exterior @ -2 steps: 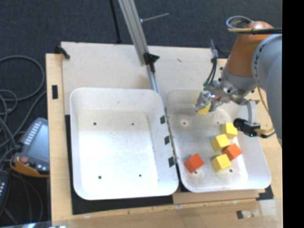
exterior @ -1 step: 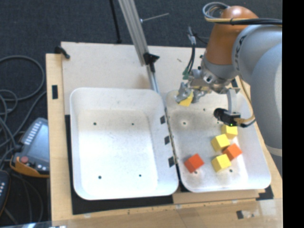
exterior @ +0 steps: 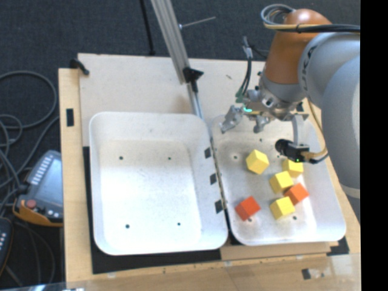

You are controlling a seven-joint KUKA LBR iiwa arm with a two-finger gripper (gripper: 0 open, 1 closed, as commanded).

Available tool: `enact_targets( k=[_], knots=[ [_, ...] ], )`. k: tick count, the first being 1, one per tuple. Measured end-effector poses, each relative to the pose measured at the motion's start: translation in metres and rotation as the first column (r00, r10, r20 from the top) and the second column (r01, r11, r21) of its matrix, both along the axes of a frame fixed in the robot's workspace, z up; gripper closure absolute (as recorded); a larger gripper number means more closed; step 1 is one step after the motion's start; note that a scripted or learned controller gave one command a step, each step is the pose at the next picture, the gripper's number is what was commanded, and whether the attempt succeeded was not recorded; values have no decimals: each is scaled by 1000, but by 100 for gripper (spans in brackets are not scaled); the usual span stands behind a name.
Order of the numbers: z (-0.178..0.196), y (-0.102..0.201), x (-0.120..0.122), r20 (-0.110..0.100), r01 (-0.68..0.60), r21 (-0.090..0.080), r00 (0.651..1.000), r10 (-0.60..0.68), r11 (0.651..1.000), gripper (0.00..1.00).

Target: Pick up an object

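Camera view: fixed above the bench, looking down at a slant on both bins
Arm: grey KUKA arm with orange band, reaching in from the right over the far part of the right bin
Gripper (exterior: 246, 121): above the far left part of the right bin, two fingers spread apart, nothing between them
Right bin (exterior: 315, 229): shallow, white, holds all six blocks
Yellow cube (exterior: 257, 162): nearest block to the gripper, standing alone, tilted on the bin floor
Key relation: yellow cube lies on the near side of the gripper and slightly to its right, well apart from the other blocks
Long axis: none to speak of, the blocks are cubes; judged that any finger angle would serve
Yellow blocks, right cluster (exterior: 282, 180): three, close together, further from the gripper
Orange block, right (exterior: 297, 193): touching or just beside the yellow cluster
Orange block, near left (exterior: 247, 208): apart, close to the bin's left wall
Left bin (exterior: 103, 132): white, beside the right bin
Task progress: nothing lifted yet
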State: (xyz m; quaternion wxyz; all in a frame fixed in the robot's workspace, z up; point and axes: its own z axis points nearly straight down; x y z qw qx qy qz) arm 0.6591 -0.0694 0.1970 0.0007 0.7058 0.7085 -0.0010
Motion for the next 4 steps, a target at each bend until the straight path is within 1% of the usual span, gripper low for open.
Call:
enact_targets(
  k=[1, 2, 3, 4],
  knots=[
    [0, -2, -11, 0, 3, 0, 1000, -3, 1000, 0],
    [-85, -67, -54, -8, 10, 0, 1000, -10, 1000, 0],
    [-99, -76, -106, -1, 7, 1, 1000, -7, 1000, 0],
    [-99, -107, -47, 7, 1, -1, 1000, -1, 1000, 0]
  ],
)
